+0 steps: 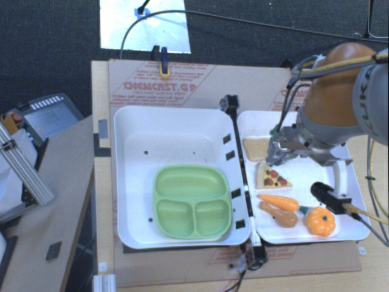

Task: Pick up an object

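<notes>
My gripper (275, 157) hangs low in the right bin (250, 119), just above the upper edge of a pizza slice toy (271, 177). A tan bread slice (255, 146) lies to the gripper's left, partly under it. Below the pizza lie an orange carrot (278, 201), a brown potato-like piece (283, 217) and a small orange pumpkin (320, 222). Nothing shows between the fingers.
The left bin (140, 126) holds a green divided plate (192, 200) at its front. A black clip strip (237, 163) runs along the seam between the bins. A grey device (45, 120) and a metal rail (21, 163) sit on the bench at left.
</notes>
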Controlling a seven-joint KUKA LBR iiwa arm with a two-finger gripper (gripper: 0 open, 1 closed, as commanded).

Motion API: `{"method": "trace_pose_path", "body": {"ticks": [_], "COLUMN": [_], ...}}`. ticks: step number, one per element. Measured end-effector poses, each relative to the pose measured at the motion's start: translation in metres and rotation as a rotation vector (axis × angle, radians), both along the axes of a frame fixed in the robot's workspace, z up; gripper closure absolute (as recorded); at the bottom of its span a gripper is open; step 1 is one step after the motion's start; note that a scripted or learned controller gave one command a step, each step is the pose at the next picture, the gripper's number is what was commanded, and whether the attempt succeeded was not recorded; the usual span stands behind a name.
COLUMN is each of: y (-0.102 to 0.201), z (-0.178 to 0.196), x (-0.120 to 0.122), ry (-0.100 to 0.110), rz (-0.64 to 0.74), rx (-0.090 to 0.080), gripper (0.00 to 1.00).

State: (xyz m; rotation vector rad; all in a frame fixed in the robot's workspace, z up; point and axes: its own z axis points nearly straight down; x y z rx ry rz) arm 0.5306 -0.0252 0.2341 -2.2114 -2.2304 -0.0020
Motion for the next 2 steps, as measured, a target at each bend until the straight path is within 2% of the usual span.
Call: {"method": "trace_pose_path", "body": {"ticks": [1,2], "y": [0.058,0.103], "z": [-0.011,-0.006], "x": [-0.005,-0.008], "ry": [-0.001,-0.001], "rz": [0.002,0.001], "rx": [0.001,0.001], "gripper": [1.0,1.0]}}
